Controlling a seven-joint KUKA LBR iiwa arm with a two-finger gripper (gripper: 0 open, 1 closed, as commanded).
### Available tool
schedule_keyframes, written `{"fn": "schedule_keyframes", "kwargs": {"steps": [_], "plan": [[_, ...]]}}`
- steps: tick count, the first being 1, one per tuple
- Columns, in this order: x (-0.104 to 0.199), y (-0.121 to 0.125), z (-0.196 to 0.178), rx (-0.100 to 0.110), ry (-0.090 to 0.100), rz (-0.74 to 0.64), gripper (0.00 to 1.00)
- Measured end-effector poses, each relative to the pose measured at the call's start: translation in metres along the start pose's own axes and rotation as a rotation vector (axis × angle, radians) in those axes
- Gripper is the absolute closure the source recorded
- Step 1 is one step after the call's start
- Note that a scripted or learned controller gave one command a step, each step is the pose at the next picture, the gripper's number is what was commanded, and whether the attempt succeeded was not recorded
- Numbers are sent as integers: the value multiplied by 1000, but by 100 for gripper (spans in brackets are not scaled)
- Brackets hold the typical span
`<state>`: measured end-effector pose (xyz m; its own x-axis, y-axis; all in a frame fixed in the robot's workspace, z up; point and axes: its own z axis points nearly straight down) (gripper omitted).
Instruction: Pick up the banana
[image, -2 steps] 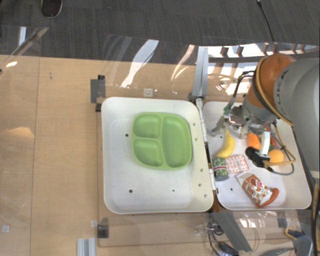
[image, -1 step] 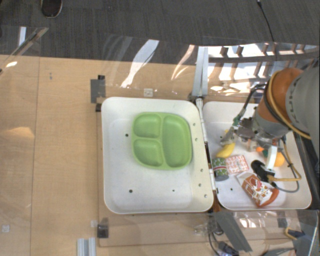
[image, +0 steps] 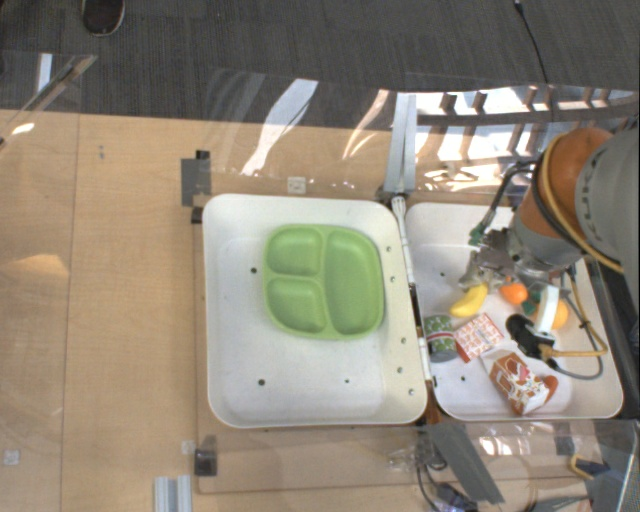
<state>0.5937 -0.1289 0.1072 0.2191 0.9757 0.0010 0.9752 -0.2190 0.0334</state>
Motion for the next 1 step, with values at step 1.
{"fn": "schedule_keyframes", "kwargs": {"steps": [1], "plan": [[80,16,-101,26,3,-155,100]]}}
